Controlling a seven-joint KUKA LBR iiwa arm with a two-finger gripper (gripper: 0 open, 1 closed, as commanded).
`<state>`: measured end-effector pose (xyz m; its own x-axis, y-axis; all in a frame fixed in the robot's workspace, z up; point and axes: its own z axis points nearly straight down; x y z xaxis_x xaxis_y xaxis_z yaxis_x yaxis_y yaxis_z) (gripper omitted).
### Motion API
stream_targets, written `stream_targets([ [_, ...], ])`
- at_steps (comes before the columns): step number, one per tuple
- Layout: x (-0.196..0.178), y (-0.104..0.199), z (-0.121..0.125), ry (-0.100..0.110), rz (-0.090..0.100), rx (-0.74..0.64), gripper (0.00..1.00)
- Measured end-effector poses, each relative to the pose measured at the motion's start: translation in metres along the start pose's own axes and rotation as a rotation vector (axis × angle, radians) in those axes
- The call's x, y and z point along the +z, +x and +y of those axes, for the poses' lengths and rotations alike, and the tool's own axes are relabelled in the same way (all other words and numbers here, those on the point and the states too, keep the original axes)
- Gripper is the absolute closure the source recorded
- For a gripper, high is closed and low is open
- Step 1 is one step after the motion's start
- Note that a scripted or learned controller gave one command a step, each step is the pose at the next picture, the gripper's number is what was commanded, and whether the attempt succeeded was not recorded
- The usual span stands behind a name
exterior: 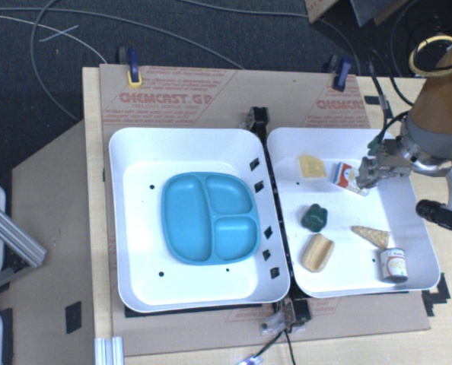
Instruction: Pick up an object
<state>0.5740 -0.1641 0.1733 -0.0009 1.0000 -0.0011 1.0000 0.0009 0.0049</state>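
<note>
Blue plate (209, 218), white bins (127, 204), dark green lump (314, 218), tan roll (316, 252), yellow wedge (312, 166), grey-orange arm (437, 112)

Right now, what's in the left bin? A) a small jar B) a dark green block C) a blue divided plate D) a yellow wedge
C: the blue divided plate lies in the middle of the left bin, while the small loose items sit in the right bin, where the gripper is.
</note>
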Motion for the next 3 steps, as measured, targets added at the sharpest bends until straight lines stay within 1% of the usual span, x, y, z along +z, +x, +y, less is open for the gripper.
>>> stream_targets([
  [1, -0.065, 0.003, 0.003, -0.003, -0.001, -0.001, 1.0],
  [2, -0.061, 0.003, 0.004, 0.003, 0.001, 0.0, 1.0],
  [3, -0.066, 0.06, -0.008, 0.007, 0.004, -0.004, 1.0],
])
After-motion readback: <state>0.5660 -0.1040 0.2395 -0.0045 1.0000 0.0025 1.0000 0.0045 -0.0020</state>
